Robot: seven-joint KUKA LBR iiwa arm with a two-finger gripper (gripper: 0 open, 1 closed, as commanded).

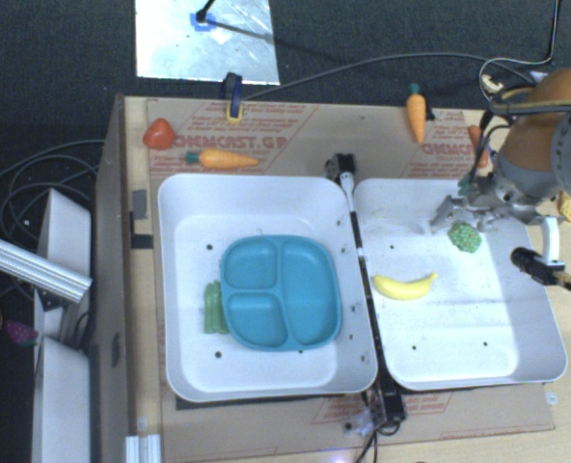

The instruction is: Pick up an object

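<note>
In the right bin [478, 355] a small green broccoli-like piece [466, 237] lies near the far right corner. My gripper [467, 218] hovers right over it, open, one finger [441, 219] to its left and the other to its right. The piece sits just below the fingertips and rests on the bin floor. A yellow banana [404, 285] lies in the middle of the same bin, apart from the gripper. The left bin [184, 258] holds a blue divided plate [281, 292] and a green piece [213, 309] against the plate's left edge.
On the cardboard behind the bins lie two carrots [230, 159] [417, 116] and a red tomato-like piece [158, 134]. A black-and-white part [541, 261] sticks over the right bin's right rim. Cables run across the back and left.
</note>
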